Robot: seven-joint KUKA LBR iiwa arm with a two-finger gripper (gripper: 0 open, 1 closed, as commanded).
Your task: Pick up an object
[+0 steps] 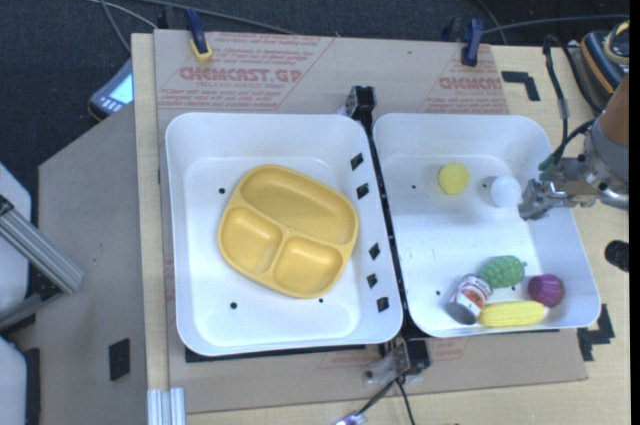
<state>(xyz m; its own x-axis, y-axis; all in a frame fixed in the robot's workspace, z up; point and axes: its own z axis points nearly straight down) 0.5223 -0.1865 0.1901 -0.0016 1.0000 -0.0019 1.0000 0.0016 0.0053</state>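
The right bin (pixel 430 243) holds several small objects. A yellow ball (pixel 453 178) and a white ball (pixel 499 190) lie near its back. At its front right corner are a green bumpy fruit (pixel 502 270), a purple round piece (pixel 545 290), a yellow corn cob (pixel 514 314) and a small tin can (pixel 470 297) lying on its side. My gripper (pixel 534 201) hangs at the bin's right edge, just right of the white ball and above the front cluster. Nothing can be seen held in it.
The left bin (pixel 190 213) carries a yellow divided plate (pixel 288 231). A black divider strip (pixel 375 213) runs between the bins. Clamps (pixel 198 38) hold the board at the back. Cables trail along the right side by the arm (pixel 612 148).
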